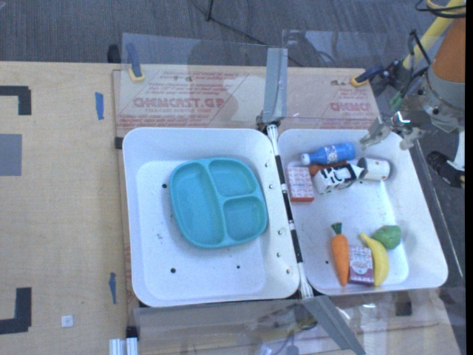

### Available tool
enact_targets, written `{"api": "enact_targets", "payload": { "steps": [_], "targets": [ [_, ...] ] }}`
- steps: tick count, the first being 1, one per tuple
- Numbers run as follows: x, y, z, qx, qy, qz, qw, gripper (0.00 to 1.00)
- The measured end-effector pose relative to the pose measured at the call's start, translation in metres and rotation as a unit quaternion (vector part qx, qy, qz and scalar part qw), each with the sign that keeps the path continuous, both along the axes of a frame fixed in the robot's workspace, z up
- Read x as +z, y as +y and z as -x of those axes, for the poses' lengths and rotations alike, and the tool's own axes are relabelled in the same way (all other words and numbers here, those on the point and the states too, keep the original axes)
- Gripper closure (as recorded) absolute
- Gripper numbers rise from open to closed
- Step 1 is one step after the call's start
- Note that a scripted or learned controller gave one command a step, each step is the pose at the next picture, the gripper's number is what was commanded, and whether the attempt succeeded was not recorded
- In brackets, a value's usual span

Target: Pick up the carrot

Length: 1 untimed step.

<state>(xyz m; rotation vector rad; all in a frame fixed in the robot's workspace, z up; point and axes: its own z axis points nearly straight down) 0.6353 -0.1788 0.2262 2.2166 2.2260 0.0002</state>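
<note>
A: Where's the carrot (339,254) sitting?

B: In the right bin (432,266), toward its near edge. I'll use the banana (375,255) as the landmark: the carrot lies just left of it, with a small reddish packet (361,266) between the two, touching or nearly touching both.

A: What does it look like?

B: Orange, tapered body with a small green top. The green end points away from the near edge and the narrow tip points toward it, so it lies roughly lengthwise beside the banana.

A: How would you expect it to handle?

B: Probably a light toy, stiff and smooth, so somewhat slippery. I'd close across the thick upper part of the body, just below the green top, where the sides run closest to parallel. Down by the tip the taper could let it squirt out. The left side has clear floor; the packet crowds the right side.

A: And the tool (390,133)?

B: Well beyond the banana, at the far rim of that bin, above a white bottle (375,168). Its fingers look spread and there is nothing between them.
</note>
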Motion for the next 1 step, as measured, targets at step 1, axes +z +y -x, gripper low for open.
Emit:
{"api": "enact_targets", "payload": {
  "steps": [1],
  "targets": [
    [0.0485, -0.0045, -0.0035, 0.064, -0.002, 0.0017, 0.9979, 0.0]
  ]
}}
